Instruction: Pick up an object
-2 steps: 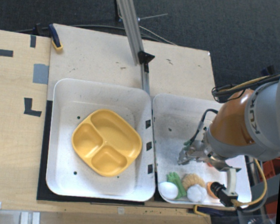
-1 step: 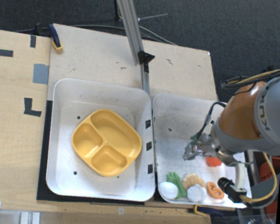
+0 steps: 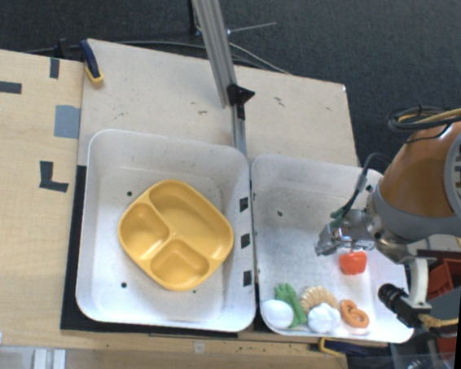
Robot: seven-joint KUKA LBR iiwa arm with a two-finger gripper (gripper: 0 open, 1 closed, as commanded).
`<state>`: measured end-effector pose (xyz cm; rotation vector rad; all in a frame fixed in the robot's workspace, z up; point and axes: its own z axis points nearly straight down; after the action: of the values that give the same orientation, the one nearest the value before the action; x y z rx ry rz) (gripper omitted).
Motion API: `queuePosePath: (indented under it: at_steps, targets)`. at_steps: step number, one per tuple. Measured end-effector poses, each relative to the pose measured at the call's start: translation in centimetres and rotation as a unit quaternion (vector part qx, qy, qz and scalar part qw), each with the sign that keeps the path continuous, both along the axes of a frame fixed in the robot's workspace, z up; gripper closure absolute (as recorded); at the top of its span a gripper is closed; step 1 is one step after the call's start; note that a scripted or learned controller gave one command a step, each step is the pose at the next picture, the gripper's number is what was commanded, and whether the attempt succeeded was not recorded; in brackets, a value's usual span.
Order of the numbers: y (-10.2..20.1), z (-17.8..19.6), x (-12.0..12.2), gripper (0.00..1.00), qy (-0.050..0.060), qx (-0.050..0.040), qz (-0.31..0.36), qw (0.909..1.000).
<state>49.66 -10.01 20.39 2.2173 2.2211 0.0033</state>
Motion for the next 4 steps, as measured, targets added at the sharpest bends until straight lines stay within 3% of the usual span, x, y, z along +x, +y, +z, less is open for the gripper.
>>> queuePosePath:
  at_steps: [1, 2, 4]
  targets:
    - [0.0, 4.2, 0.1, 1.00, 0.000, -0.0001, 0.000, 1.0000]
    - [4.7, 3.0, 2.8, 1.00, 0.003, 0.0008, 0.002, 1.0000]
    - [15.5, 3.5, 5.7, 1.00, 0.002, 0.0013, 0.003, 1.0000]
